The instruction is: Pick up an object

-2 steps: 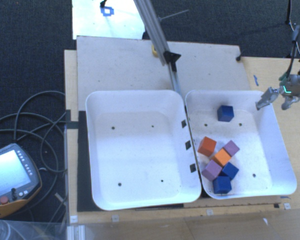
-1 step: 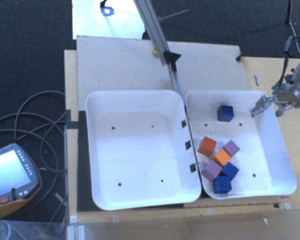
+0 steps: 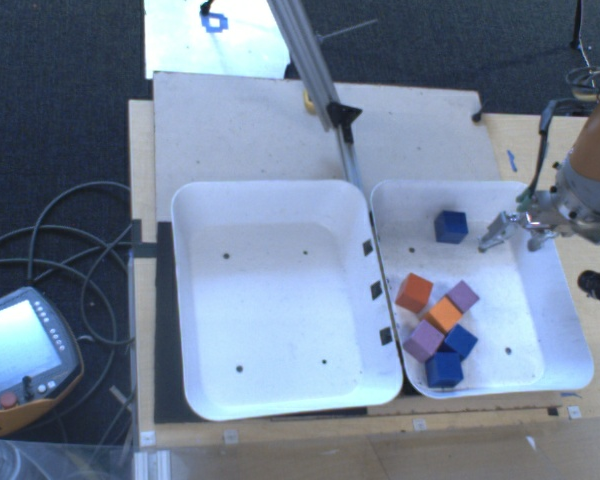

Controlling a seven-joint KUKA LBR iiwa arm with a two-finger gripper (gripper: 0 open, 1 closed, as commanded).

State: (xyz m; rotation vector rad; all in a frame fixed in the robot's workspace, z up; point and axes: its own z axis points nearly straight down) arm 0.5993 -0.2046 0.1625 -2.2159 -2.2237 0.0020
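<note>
Clustered blocks (image 3: 440,333) low in right bin (image 3: 570,318) — lone blue cube (image 3: 451,226) near gripper (image 3: 498,234), fingers apart — nothing between.

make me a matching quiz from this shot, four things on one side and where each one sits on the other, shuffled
Things:
1. lone blue cube
2. orange-red cube
3. gripper
4. handheld controller

Places:
A. on the floor, left of the bench
B. over the right bin, just right of the lone blue cube
C. upper part of the right bin, apart from the cluster
D. left end of the cube cluster, near the divide between the bins

Pairs: 1-C, 2-D, 3-B, 4-A
</note>
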